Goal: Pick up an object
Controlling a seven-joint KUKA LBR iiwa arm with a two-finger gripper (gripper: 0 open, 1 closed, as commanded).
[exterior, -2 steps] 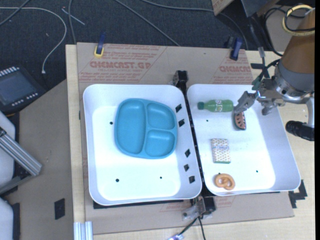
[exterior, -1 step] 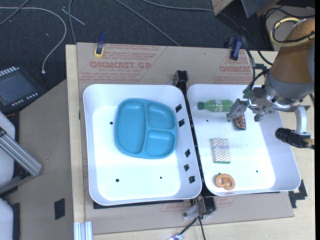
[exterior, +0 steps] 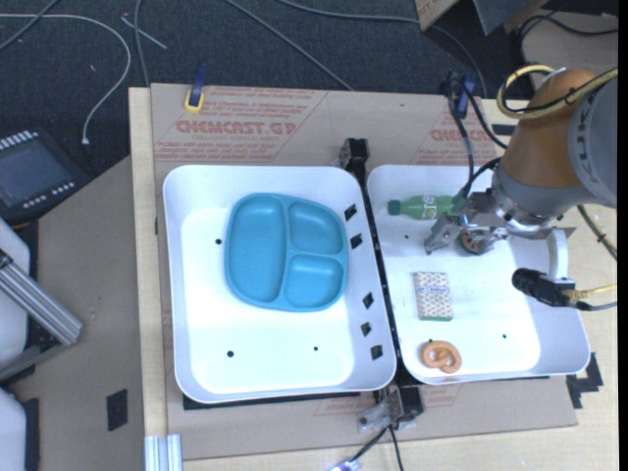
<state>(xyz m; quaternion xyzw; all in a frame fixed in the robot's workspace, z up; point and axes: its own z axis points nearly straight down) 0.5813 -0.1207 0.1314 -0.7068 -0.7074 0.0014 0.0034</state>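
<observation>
Three things lie in the right bin (exterior: pixel 549 346). A green bottle (exterior: pixel 420 206) rests on its side near the far edge. A small speckled packet (exterior: pixel 433 294) lies in the middle. An orange pretzel-shaped ring (exterior: pixel 442 356) sits near the front edge. My gripper (exterior: pixel 457 240) hangs low over the bin, just below and right of the bottle's right end and above the packet. Its fingers are spread open with nothing between them. The arm reaches in from the right.
The left bin (exterior: pixel 196 341) holds a blue divided plate (exterior: pixel 287 251). A black-clipped divider (exterior: pixel 371 263) runs between the two bins. Cardboard lies under the bins, and cables trail on the dark floor beyond.
</observation>
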